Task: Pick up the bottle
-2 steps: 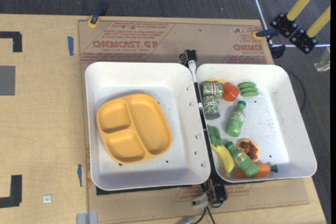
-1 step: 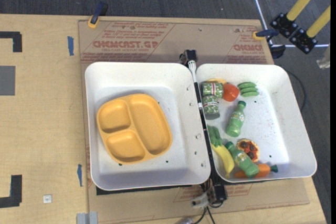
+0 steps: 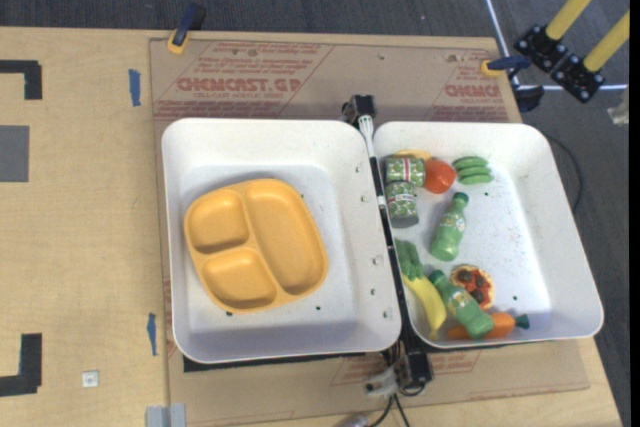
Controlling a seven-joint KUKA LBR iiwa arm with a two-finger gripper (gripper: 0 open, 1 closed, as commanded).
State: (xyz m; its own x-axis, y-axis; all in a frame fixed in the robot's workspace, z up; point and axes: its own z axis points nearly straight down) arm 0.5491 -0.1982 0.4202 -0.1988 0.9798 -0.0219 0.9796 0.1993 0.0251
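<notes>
A green bottle (image 3: 450, 227) lies in the middle of the right bin (image 3: 545, 245), its cap pointing to the far side and slightly tilted. It rests apart from the other toys, with bare bin floor to its right. A second, smaller green bottle-shaped toy (image 3: 467, 311) lies near the bin's front edge among other items.
Two green cans (image 3: 403, 187) stand left of the bottle by the bin's wall, with a red tomato (image 3: 438, 176) and a green vegetable (image 3: 472, 169) behind. A banana (image 3: 428, 300), a round pizza-like toy (image 3: 472, 282) and a carrot (image 3: 503, 322) lie at the front. The left bin (image 3: 185, 155) holds a yellow divided plate (image 3: 255, 243).
</notes>
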